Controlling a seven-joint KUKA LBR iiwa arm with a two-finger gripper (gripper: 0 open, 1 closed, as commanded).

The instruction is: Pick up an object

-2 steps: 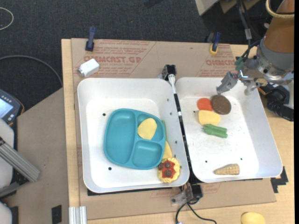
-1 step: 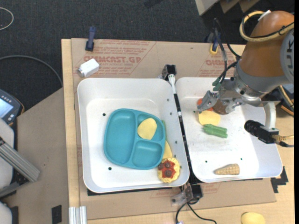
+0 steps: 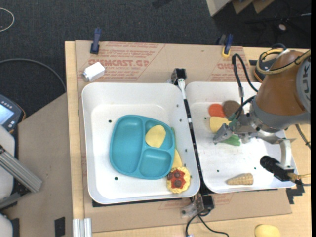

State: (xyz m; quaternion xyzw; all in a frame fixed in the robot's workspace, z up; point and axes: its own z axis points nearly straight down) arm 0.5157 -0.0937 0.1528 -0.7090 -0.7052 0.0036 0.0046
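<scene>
My gripper (image 3: pixel 228 132) is low over the middle of the right bin (image 3: pixel 212 168), reaching in from the right. Under its tip lies a green piece (image 3: pixel 233 142), partly covered by the gripper. Just behind it lie a yellow piece (image 3: pixel 216 124), an orange-red piece (image 3: pixel 215 110) and a brown round piece (image 3: pixel 231 107), close together. A tan cone (image 3: pixel 240 180) rests near the right bin's front edge. Whether the gripper has hold of the green piece is hidden.
The left bin (image 3: pixel 98 107) holds a blue divided plate (image 3: pixel 129 147) with a pale yellow piece (image 3: pixel 156 136) on it. A red and yellow toy (image 3: pixel 178 178) lies at that bin's front right corner. A small white block (image 3: pixel 94 71) sits on the cardboard behind.
</scene>
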